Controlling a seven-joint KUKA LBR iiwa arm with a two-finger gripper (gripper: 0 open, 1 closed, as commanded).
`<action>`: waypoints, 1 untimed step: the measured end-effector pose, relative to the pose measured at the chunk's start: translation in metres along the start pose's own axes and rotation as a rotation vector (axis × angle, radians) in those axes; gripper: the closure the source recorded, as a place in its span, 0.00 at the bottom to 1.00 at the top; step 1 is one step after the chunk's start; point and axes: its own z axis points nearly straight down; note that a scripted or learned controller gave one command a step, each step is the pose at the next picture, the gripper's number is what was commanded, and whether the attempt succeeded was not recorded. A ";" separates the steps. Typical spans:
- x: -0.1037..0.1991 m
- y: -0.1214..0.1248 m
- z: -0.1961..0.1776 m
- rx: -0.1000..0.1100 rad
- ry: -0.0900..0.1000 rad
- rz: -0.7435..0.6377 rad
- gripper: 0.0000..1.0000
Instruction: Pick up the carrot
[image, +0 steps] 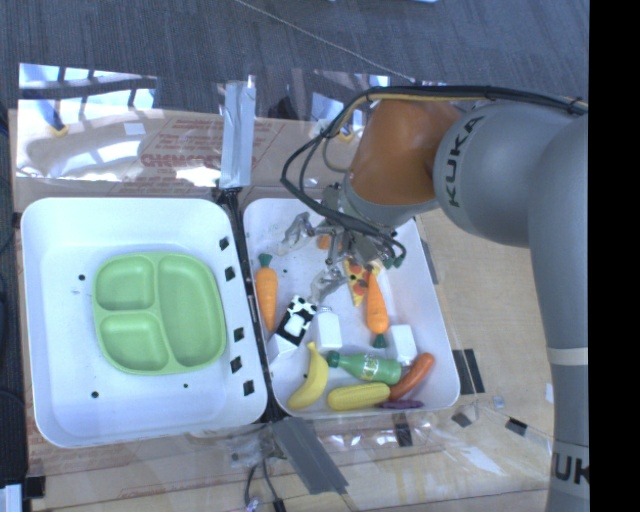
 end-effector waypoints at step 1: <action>0.006 -0.077 0.038 -0.004 0.011 0.282 0.00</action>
